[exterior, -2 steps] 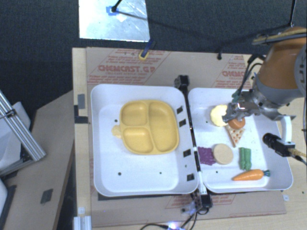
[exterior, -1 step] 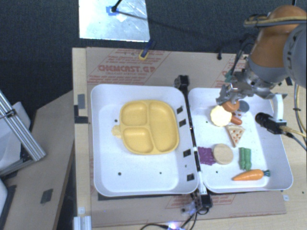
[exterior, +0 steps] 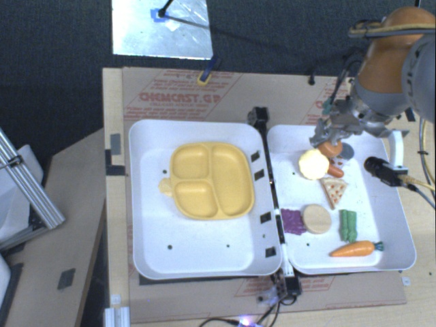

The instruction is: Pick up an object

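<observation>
Camera view, one entry. Left bin (exterior: 146, 251): white, shallow; it held a yellow divided plate (exterior: 208, 181) with three compartments, lying flat near the bin's centre. Right bin (exterior: 395, 244): white, shallow, touching the left bin along a black hinged seam; it held the small items listed below. Pale yellow ball (exterior: 313, 164): in the upper half of the right bin, just below the gripper. Small orange piece (exterior: 332, 148): directly under the gripper's tip, touching or nearly touching it; whether it sat between the fingers could not be told. Triangular wedge (exterior: 334, 192): tan with red specks, just below and right of the ball. Round tan disc (exterior: 317, 219): lower middle of the bin; a purple cluster (exterior: 293, 221) lay touching its left side. Green pod (exterior: 348, 224): right of the disc. Carrot (exterior: 354, 249): lying along the bin's lower edge, green top pointing right. Gripper (exterior: 330, 136): lowered over the upper part of the right bin from the right, grey arm with orange band above; grasp state could not be told.
</observation>
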You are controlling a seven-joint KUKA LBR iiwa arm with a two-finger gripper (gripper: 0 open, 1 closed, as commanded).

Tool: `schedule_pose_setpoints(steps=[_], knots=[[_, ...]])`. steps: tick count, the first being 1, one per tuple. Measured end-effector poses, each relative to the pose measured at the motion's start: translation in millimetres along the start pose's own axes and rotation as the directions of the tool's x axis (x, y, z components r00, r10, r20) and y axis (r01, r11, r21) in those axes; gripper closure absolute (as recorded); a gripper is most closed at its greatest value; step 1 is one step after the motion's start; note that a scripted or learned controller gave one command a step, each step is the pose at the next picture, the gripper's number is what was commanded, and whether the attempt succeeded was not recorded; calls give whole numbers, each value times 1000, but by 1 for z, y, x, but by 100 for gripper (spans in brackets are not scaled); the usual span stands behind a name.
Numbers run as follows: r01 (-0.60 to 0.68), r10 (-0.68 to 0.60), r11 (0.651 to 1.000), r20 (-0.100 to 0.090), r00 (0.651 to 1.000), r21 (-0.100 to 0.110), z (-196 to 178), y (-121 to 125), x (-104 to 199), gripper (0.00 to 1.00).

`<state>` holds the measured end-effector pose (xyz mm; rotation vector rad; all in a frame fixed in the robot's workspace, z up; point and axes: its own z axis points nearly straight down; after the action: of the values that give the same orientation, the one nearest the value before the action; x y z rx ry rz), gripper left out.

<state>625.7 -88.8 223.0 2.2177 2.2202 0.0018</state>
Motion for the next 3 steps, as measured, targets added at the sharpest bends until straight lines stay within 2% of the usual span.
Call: schedule_pose_setpoints(steps=[2,3], knots=[[3,-3,1000,-1,1000,2,7,-6,14,100],[1,-1,1000,-1,1000,0,-10,-7,5,100]])
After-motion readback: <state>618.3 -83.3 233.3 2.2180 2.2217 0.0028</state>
